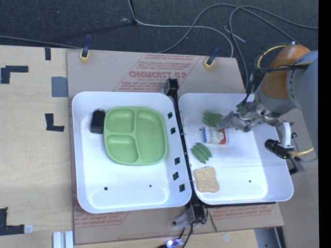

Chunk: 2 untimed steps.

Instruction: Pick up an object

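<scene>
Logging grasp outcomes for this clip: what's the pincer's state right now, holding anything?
Pincer: over the right bin, above the small carton; open or closed cannot be told, and nothing visibly sits between its fingers.

We see a grey arm (309, 84) with a broad orange band (279, 71) rounded like a dome above the wrist. Thin yellowish cable loops over the orange band (265, 53). Below it the wrist is a cluster of grey metal parts ending in the gripper (227, 121), slim and dark grey. A white bracket (284, 133) carries a small black module (275, 148) with yellow wire trailing off
</scene>
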{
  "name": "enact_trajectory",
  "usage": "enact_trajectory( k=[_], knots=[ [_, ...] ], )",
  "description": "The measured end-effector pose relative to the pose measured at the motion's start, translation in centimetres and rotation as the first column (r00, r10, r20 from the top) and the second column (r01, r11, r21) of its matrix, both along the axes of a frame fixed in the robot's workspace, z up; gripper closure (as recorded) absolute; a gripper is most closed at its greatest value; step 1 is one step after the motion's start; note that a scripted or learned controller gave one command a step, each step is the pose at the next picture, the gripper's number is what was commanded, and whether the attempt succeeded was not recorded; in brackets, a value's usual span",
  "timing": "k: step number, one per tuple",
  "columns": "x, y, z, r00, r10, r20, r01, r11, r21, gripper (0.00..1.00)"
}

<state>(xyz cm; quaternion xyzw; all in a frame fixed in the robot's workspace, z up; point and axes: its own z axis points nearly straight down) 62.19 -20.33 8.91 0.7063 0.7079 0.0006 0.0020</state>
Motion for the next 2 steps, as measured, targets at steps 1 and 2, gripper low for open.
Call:
enact_trajectory(
  k=[1, 2],
  knots=[
    [0.4, 0.2, 1.5, 1.0, 0.001, 0.01, -0.002, 1.0, 0.003, 1.0],
    [-0.4, -0.2, 6.6, 1.0, -0.002, -0.001, 0.002, 1.0, 0.0, 1.0]
  ],
)
